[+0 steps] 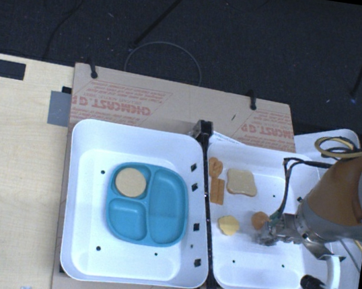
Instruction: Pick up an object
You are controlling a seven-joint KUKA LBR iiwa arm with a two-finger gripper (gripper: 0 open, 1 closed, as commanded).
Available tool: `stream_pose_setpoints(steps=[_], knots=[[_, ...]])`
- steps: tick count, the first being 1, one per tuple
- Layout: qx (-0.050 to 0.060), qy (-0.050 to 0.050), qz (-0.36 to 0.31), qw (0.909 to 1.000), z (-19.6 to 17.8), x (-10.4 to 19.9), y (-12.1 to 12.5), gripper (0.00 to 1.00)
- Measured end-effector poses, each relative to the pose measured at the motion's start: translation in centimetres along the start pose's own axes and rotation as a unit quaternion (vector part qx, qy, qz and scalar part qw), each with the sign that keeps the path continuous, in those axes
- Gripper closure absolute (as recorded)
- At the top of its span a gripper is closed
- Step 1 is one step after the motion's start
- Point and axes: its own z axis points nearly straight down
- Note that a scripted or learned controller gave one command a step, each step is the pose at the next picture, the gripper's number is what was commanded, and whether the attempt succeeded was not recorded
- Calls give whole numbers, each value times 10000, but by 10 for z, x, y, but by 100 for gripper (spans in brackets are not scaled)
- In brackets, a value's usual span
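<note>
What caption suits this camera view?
Grey robot arm's gripper lowered in right white bin beside small orange food piece.

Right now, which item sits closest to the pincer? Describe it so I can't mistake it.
Look in the right-hand white bin, near its middle. Just left of the pincer lies a small round orange-brown piece. It is darker and smaller than the pale yellow piece to its left.

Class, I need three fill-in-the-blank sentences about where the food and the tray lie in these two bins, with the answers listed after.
1. The blue tray lies in the ______ bin.
2. The round cracker sits in one of the tray's ______ compartments.
3. The slice of bread lies in the ______ bin, where the gripper is low near a small brown piece.

Answers: left; three; right
</note>
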Motion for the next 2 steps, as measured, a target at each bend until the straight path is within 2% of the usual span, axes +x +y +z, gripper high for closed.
stream_pose_setpoints(steps=[2], knots=[[-25, -9, -40, 10000, -91, -4, 11, 100]])
